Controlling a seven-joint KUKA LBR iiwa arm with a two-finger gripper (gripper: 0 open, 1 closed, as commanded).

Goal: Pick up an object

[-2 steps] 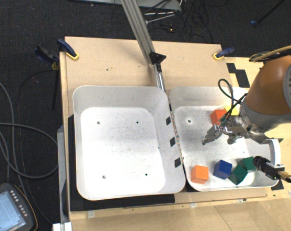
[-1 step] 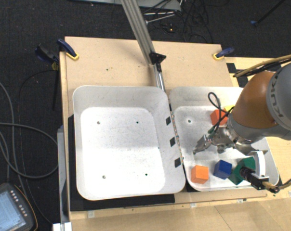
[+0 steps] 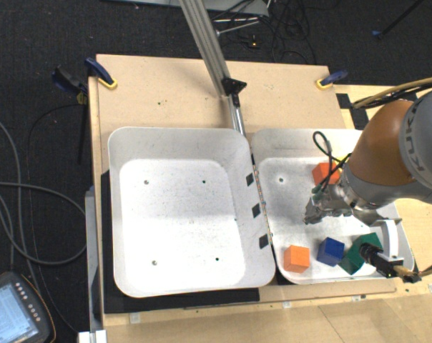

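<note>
On the table we see the left bin, then the right bin. Along the right bin's front edge lie an orange block, a blue block and a green block. The end effector hangs mid-bin beside another orange piece; we cannot tell its state.

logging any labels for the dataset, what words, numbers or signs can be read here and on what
None can be read.
Handheld screen at the lower left corner: its display shows content, too small and blurred to read.
Orange block, blue block, green block, second orange block and the white bins: no lettering seen.
</note>
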